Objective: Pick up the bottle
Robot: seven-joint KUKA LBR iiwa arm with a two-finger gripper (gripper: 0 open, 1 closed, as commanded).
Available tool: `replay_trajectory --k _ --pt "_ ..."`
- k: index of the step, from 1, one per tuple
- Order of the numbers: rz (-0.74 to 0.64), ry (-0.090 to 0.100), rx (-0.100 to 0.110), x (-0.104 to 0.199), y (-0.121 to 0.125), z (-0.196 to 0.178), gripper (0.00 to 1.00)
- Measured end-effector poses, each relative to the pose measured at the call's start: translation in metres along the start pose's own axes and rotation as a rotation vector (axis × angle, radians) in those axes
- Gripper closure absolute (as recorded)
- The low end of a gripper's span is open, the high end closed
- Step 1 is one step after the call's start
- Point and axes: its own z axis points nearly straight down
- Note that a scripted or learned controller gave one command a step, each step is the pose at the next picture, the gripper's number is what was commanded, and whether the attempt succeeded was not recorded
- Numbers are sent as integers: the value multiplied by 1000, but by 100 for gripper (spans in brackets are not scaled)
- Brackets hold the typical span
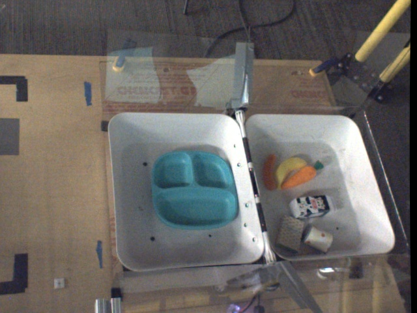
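Bottle (309,205) waits among toys

It looks white and black and lies on its side in the right bin (365,155). A carrot (300,177) is just above it, and a small white cup (318,238) just below. These close toys may get in the way. A teal tray (194,189) sits in the left bin (130,149). I cannot tell if the gripper is open or closed.

Robot lab or test bench, not home. Plywood-coloured bench top (52,194) marked with black tape corners (16,87) and blue tape strips (87,93). Two white bins (124,142) butted together, metal divider (242,77) and clear plastic sheet (156,77) behind them. Black cable (260,5) looped on dark carpet floor (98,12). Yellow-handled clamps (381,28) at bench corner. Toy food (296,173) and teal sectioned plate (194,189) as test props.
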Motion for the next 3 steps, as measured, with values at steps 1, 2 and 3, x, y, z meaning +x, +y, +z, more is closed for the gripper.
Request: replay_trajectory --k 1,2,3 --pt "-63 22 34 11 -30 15 100" --pt "-62 20 30 10 -29 4 100" --pt "-60 17 25 8 -28 -7 100"
